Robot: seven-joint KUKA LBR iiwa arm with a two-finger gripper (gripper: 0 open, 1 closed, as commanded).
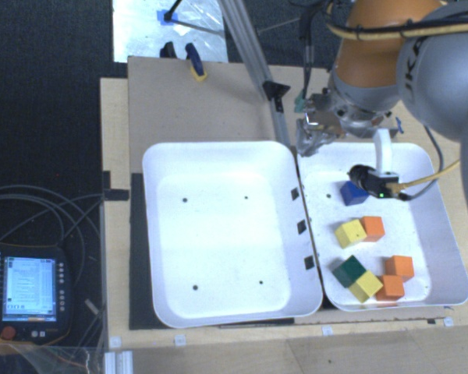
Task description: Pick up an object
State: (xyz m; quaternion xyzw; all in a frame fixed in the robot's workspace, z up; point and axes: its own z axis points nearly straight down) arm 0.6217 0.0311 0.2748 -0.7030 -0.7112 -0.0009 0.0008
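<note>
Grey two-finger gripper hovers at 11 o'clock corner of right shallow white bin; wide or narrow, cannot tell. Small blue block lies at gripper's 5 o'clock, unlifted. Whole pick remains.

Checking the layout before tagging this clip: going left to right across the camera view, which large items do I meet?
handheld screen unit → left white bin → right white bin

A tan bench stands on dark carpet, with a lit handheld screen and cables to its left.
</note>
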